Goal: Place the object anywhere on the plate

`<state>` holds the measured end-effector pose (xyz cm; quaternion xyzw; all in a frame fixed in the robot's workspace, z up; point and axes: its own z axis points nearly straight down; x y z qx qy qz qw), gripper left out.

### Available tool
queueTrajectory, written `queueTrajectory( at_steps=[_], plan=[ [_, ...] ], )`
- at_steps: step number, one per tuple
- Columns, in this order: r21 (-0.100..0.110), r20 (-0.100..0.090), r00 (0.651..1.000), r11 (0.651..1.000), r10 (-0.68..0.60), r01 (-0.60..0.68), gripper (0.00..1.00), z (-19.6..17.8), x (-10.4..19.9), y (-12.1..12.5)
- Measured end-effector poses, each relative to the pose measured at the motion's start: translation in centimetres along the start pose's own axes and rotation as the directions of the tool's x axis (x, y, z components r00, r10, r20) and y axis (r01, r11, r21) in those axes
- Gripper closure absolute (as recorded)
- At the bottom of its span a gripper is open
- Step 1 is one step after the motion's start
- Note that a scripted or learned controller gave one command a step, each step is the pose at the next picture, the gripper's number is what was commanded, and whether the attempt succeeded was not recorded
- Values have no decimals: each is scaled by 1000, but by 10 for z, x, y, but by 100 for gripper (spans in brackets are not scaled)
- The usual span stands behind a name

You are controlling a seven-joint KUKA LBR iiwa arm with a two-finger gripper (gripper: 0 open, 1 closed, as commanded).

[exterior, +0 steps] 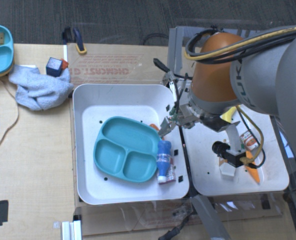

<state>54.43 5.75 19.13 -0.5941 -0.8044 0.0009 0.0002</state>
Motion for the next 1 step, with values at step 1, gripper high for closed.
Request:
queueTrajectory(
  at_steps=[1],
  plan=[
    [1,0,984,984,-178,178,0,61,40,58]
  ],
)
